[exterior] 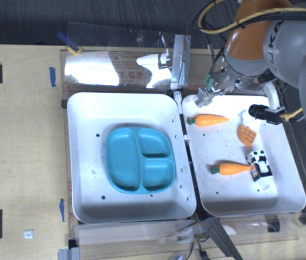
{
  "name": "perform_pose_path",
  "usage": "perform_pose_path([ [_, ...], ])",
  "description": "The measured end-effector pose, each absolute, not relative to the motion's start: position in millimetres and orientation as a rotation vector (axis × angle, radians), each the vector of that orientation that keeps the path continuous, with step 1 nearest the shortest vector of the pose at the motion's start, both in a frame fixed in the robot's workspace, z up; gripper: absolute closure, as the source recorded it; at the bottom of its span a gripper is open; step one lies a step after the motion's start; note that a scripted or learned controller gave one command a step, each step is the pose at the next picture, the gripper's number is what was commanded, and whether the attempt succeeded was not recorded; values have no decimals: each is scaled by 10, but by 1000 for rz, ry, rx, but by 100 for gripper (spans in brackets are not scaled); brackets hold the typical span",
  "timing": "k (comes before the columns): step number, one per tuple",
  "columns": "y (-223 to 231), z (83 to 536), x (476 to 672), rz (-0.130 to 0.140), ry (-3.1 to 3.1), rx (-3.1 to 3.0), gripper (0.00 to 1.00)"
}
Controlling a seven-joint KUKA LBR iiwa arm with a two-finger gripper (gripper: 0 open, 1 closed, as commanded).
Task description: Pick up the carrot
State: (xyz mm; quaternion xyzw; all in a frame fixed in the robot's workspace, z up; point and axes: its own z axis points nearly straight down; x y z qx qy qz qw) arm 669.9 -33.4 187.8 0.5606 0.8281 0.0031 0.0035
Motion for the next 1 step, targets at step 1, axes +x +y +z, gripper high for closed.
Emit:
perform_pose_path([
  [1, -197, 1831, 6221, -1, 2550, 1840, 100],
])
